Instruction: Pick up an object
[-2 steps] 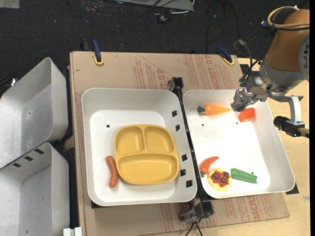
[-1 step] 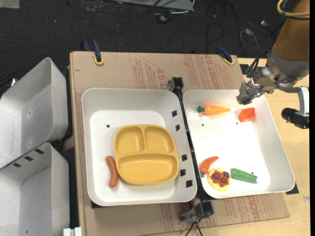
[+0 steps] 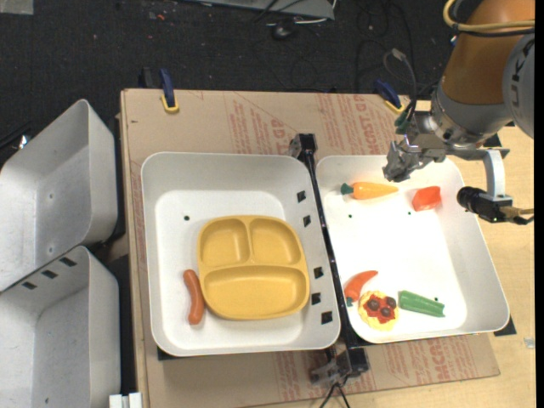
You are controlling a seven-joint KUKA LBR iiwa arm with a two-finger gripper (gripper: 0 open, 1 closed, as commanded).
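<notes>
The gripper hangs over the far side of the right bin.

Nearest in the right bin (image 3: 476, 253) lie a small pizza (image 3: 379, 308), a green bean (image 3: 422, 303) and a red chili (image 3: 359, 283). Farther away, a carrot (image 3: 371, 190) and a red block (image 3: 426, 197) lie just below the gripper (image 3: 398, 172); whether it is spread or pressed together, I cannot tell.
</notes>
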